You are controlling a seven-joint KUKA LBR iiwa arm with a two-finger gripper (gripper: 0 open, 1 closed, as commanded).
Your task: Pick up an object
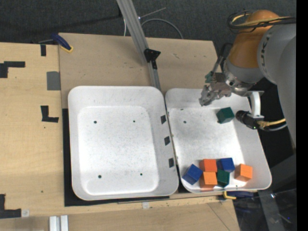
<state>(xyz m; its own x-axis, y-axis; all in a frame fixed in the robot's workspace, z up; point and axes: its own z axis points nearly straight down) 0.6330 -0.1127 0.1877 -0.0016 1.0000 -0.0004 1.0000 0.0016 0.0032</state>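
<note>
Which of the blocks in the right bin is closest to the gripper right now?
The lone dark green block, sitting by itself in the upper part of the right bin, just below and right of the gripper. All other blocks are clustered at the bin's bottom edge.

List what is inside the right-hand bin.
The right bin holds a lone green block near the end effector, and a front cluster: two blue blocks, three orange, one green. Anything beneath the cluster is covered.

The tool (210, 96) is blurred, so its fingers cannot be made out. The arm (269, 42) runs off the right edge. A green cube (223, 178) sits half hidden among its neighbours.
</note>
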